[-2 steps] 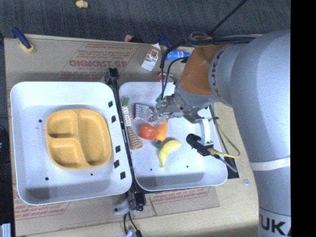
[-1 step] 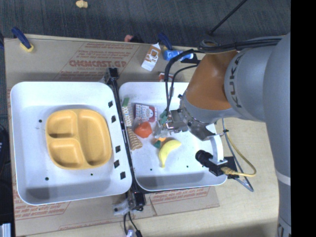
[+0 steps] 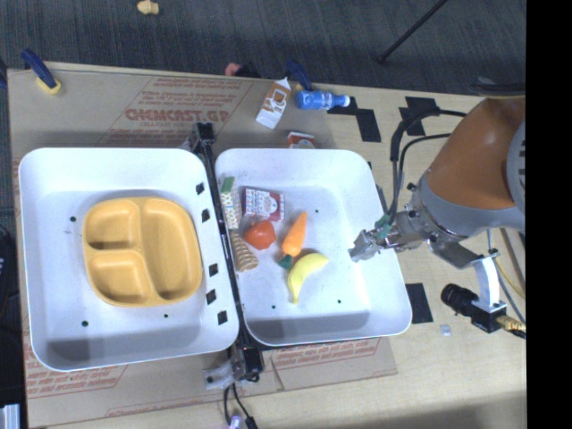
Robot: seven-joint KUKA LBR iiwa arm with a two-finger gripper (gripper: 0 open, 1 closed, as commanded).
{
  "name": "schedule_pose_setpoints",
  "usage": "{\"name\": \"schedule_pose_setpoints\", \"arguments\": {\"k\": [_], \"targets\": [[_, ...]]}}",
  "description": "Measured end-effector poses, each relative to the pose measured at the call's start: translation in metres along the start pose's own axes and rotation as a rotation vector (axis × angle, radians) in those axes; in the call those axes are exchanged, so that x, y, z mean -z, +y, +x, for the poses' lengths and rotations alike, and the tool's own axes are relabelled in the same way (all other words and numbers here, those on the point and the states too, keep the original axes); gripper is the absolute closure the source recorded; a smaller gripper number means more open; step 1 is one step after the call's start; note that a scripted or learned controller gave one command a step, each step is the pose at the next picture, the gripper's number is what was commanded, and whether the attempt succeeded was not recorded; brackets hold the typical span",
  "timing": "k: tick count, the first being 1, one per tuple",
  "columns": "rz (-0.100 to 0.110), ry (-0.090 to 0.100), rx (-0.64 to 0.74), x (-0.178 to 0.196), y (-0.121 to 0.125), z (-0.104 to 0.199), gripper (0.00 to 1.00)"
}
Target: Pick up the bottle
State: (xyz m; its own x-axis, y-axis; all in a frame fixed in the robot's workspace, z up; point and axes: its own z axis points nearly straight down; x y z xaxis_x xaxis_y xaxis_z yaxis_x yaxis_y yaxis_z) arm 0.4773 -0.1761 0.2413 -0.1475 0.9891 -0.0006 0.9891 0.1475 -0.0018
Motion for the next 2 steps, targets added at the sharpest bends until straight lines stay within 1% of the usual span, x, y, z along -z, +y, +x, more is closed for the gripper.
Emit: {"name": "schedule_pose_setpoints", "arguments": {"k": [1, 2], "targets": [[0.002, 0.003, 0.115, -0.037, -0.006, -0.034, 1.0], [-0.001, 0.0, 0.145, -0.026, -0.006, -0.035, 1.0]]}}
